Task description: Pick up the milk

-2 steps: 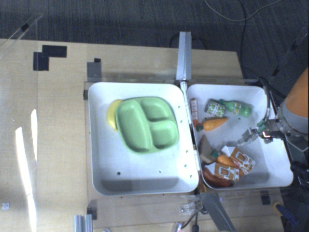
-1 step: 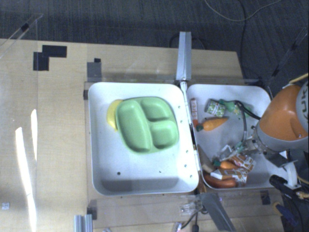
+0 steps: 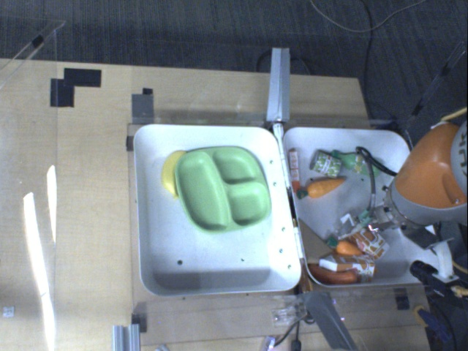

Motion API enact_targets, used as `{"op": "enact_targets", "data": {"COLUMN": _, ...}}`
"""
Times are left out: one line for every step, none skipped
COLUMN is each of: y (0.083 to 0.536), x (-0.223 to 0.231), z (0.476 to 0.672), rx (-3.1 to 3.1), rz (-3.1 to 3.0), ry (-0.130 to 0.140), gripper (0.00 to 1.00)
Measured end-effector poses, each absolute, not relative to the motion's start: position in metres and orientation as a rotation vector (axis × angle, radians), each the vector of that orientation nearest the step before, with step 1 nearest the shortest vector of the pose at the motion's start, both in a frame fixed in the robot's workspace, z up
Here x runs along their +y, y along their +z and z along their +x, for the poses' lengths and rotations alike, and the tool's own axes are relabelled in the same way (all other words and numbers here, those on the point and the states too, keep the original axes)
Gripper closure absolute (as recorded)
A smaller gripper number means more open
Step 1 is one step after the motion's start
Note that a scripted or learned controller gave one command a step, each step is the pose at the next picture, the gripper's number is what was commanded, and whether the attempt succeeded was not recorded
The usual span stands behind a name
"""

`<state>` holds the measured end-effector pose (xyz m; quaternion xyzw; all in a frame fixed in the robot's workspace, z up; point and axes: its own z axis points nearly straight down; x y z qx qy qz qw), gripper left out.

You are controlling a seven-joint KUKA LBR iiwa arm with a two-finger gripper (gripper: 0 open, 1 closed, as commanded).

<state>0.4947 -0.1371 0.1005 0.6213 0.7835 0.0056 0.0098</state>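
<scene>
Pale wooden worktop [image 3: 73, 218] carries two white bins. Left bin [image 3: 219, 273] holds a green divided tray [image 3: 219, 185]. Right bin [image 3: 387, 148] holds clutter. Probable milk, a small printed carton [image 3: 368, 244], lies near the front wall, long axis slanting. End effector [image 3: 369, 221] sits just above it, touching or nearly; open or closed, cannot tell.

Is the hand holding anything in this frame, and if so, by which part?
It cannot be told. The hand sits low in the right bin, right above the carton in the clutter, but no object shows clearly in its grip.
</scene>
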Motion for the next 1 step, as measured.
{"op": "enact_targets", "data": {"y": 0.1980, "x": -0.0706, "z": 0.5185, "rx": 2.225, "rz": 2.211, "ry": 0.006, "gripper": 1.00}}
